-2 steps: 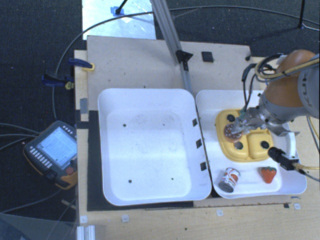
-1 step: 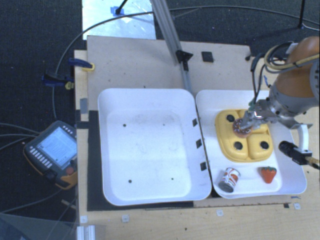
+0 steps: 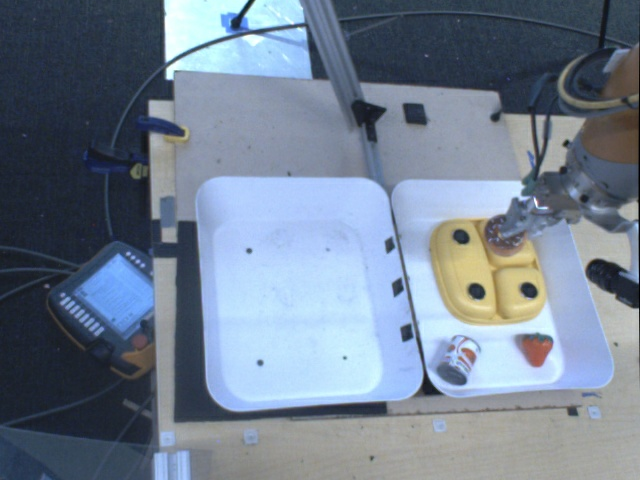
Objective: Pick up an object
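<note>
Yellow plastic is sitting in the right white bin: it is a big yellow tray with three round black dots, and it is lying flat in the upper half of that bin. In the camera view, the grey arm with the orange band is reaching in from the right, and its gripper is hanging low over the top right part of the yellow tray. Right under the tip, a small round pink and brown thing that looks like a doughnut is resting on the tray. The tip looks like it is touching or almost touching the doughnut, but it is too small and blurry to say if the gripper is wide or narrow, or if it is gripping anything, so I cannot tell. Near the front of the same bin, a little white can with a red label is lying on its side, and a small red strawberry toy is sitting well apart from it. The left white bin is sitting just beside the right one. To do this step well, I think the gripper should be coming straight down over the middle of the doughnut, closing gently on its sides, and lifting slowly, so the tray is not getting pushed or tipped along with it.
</note>
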### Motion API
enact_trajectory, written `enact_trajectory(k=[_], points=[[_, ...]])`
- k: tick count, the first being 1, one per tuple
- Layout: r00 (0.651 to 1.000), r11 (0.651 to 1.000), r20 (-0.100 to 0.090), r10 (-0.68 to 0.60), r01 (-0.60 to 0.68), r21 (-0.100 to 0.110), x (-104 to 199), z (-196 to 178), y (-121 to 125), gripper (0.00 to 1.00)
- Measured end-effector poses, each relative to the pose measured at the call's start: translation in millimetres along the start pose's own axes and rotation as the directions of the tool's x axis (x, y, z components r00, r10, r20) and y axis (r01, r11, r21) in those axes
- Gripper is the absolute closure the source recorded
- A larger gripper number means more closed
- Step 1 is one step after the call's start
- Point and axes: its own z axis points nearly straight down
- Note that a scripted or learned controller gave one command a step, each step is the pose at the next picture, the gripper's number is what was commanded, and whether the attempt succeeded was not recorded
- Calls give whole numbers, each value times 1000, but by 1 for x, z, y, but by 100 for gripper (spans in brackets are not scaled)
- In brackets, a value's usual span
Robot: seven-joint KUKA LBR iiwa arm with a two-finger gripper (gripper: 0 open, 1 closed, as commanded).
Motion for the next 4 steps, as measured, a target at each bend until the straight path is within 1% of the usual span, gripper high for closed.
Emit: enact_trajectory(k=[1, 2, 3, 4], points=[[1000, 1000, -1, 0, 0, 3, 0, -37, 2, 100], [1000, 1000, -4, -5, 5, 6, 57, -37, 13, 100], [1000, 1000, -3, -4, 4, 6, 106, -29, 28, 100], [1000, 1000, -5, -5, 5, 7, 167, -25, 31, 100]])
